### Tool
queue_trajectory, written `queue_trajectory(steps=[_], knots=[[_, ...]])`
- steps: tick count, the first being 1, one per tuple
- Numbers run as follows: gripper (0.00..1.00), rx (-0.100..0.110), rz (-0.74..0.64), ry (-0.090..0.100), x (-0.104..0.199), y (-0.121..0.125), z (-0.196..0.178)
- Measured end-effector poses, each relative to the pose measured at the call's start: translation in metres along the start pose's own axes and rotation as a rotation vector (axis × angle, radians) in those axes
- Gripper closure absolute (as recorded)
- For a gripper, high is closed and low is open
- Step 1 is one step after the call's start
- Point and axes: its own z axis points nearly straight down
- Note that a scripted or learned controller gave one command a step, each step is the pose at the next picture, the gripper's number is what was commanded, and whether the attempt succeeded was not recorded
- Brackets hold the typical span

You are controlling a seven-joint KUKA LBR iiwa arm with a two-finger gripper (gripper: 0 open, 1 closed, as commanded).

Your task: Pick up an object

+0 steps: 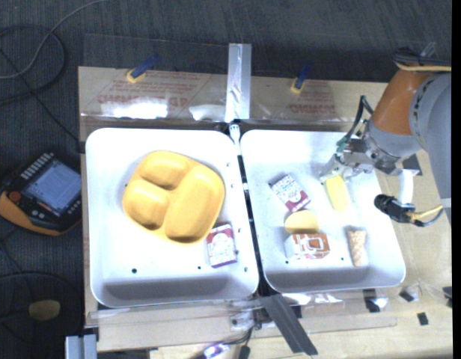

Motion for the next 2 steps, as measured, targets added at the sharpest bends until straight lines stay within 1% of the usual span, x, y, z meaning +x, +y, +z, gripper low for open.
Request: queue_trajectory(steps=[1, 2], knots=[[1.00, 0.011, -0.412, 0.000, 0.021, 0.011, 0.003], [1.00, 0.000, -0.205, -0.004, 0.071, -0.003, 0.009]])
